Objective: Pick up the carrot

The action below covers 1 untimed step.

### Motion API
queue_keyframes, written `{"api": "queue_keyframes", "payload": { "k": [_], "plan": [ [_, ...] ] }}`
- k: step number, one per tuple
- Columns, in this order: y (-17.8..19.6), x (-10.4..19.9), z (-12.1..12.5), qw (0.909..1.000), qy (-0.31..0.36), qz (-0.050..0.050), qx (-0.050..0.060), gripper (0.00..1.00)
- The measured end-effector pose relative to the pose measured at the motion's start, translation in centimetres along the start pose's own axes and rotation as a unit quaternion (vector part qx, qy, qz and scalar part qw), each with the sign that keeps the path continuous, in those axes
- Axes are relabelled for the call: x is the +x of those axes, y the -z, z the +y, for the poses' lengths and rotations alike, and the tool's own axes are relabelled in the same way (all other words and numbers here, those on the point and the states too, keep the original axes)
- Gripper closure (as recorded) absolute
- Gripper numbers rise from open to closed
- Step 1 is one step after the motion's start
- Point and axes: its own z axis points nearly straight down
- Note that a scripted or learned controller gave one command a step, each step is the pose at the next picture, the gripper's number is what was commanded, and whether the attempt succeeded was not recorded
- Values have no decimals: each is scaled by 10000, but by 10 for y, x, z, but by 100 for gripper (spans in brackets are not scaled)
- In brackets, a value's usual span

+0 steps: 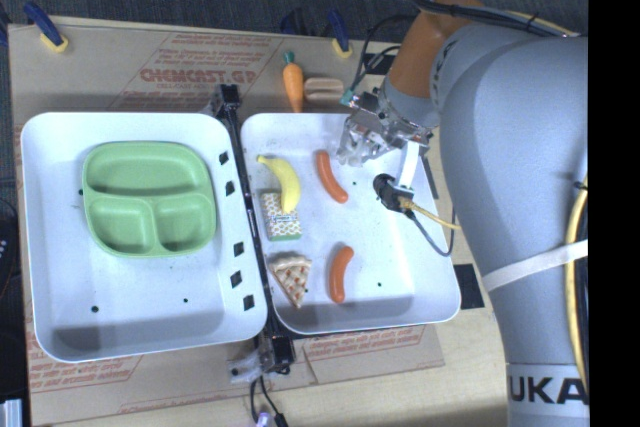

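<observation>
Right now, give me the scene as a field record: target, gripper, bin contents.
target: carrot, lying on the bench just beyond the far rim of the right bin, outside it
beside target: a tan bun-like item, to its right
gripper: gripper over the right bin's far part, nothing seen between its fingers
gripper to target: apart, carrot lies to the gripper's left in view
right bin contents: banana, two sausages, pizza slice, small packet
left bin contents: green divided plate
</observation>
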Motion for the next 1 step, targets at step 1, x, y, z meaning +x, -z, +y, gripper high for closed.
{"api": "queue_keyframes", "payload": {
  "k": [1],
  "plan": [
    [106,32,-17,9789,-2044,-19,32,100]
  ]
}}
